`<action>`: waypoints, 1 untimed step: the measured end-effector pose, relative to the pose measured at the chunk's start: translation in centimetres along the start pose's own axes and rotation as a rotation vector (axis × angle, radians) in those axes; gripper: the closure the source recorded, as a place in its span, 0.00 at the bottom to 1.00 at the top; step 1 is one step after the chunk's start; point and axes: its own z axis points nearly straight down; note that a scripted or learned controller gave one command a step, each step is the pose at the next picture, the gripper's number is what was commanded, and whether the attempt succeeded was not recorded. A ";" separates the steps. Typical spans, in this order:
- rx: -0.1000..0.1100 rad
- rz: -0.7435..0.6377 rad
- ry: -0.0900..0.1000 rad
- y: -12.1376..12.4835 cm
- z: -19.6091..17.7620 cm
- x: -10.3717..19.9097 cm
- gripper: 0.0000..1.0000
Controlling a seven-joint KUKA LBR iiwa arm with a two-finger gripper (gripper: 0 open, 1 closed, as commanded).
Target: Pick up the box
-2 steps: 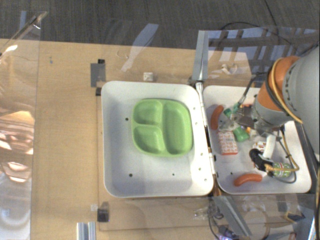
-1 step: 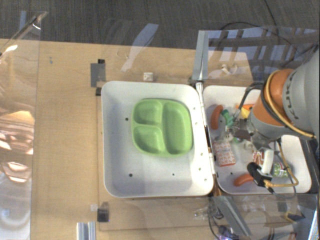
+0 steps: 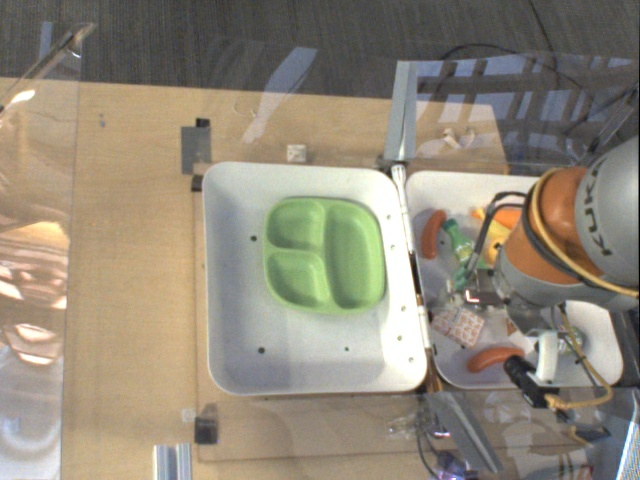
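The box [image 3: 460, 324] is small and flat, white with a pink pattern, and lies in the right bin [image 3: 600, 353] near its left wall. My gripper [image 3: 470, 286] hangs over the right bin just beyond the box's far edge, below the grey arm with its orange band [image 3: 550, 230]. I see nothing lifted off the bin floor. The arm hides much of the right bin's middle and right side.
The left bin [image 3: 230, 348] holds a green divided plate [image 3: 326, 255]. In the right bin lie a red sausage-shaped piece [image 3: 432, 233], a green bottle [image 3: 457, 240], an orange item [image 3: 505, 218] and another red piece [image 3: 493, 358] close to the box.
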 end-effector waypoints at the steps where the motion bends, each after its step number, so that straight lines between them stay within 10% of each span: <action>1: -0.014 -0.005 -0.001 0.6 -1.4 0.1 1.00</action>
